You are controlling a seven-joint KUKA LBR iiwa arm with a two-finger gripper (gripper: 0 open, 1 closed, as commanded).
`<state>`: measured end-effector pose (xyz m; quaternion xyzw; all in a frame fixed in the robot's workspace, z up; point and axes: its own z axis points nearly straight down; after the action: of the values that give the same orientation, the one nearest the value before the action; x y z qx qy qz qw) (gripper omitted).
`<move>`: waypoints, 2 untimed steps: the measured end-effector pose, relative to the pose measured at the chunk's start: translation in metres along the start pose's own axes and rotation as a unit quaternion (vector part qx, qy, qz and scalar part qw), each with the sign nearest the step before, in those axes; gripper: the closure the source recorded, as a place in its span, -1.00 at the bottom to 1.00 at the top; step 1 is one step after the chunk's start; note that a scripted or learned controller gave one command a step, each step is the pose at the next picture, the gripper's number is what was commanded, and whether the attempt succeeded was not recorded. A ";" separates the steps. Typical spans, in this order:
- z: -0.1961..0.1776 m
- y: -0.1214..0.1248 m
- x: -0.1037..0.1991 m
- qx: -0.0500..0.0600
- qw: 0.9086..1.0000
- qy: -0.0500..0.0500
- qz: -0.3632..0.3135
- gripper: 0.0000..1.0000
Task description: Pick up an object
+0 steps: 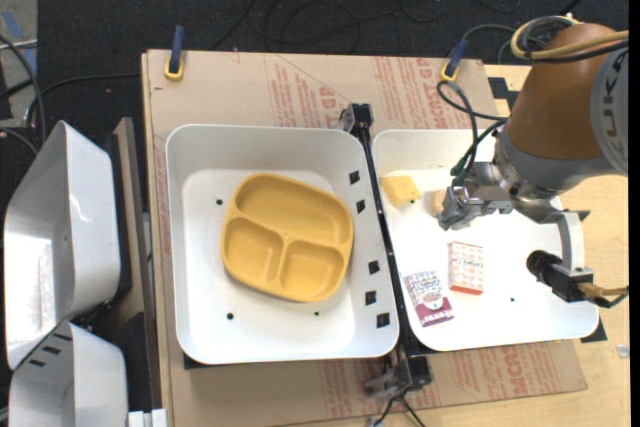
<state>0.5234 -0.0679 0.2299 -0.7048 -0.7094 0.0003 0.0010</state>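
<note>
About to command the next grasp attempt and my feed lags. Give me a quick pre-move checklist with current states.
1. Hand over the right white bin: ok.
2. Hand carrying nothing: cannot tell.
3. Pale yellow block apart from the hand, to its left: ok.
4. Red-and-white small box lying unobstructed: ok.
5. Purple-and-white packet clear of the box: ok.
6. Yellow divided plastic plate in the left white bin, away from the arm: ok.

brown cardboard-covered bench (300, 85) with red print, two shallow white bins side by side on top, left bin (190, 245), right bin (520, 320), yellow clamps (176, 65) along the far edge
</note>
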 end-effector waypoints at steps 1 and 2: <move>-0.004 -0.017 0.051 0.000 1.000 0.000 -0.001 1.00; -0.010 -0.019 0.112 -0.001 1.000 0.000 -0.002 1.00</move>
<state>0.5033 0.0442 0.2399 -0.7036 -0.7106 -0.0008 0.0006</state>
